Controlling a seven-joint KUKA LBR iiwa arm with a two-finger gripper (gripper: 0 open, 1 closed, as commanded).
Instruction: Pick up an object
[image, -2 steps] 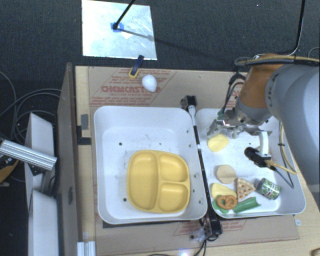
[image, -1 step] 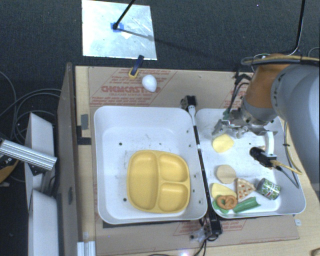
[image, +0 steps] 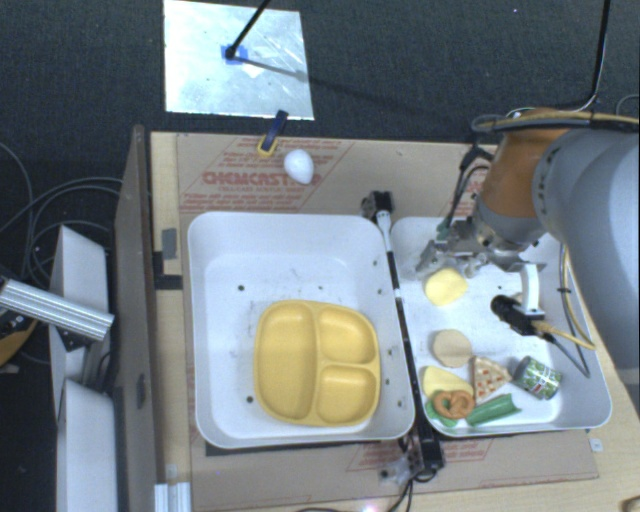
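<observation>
The grey arm (image: 585, 190) came in from the right, its orange band (image: 510, 175) tilted down toward the right bin (image: 590, 400). The pincer (image: 452, 258) hung low over that bin's upper part; whether it was spread or closed could not be told. A pale yellow lump (image: 446, 287) lay just below it, apparently not gripped. Further below sat a tan disc (image: 452, 347), a pizza slice (image: 489, 378) and a small can (image: 537, 377). Left of the pincer, the other bin (image: 230, 250) carried a yellow divided tray (image: 317, 360).
</observation>
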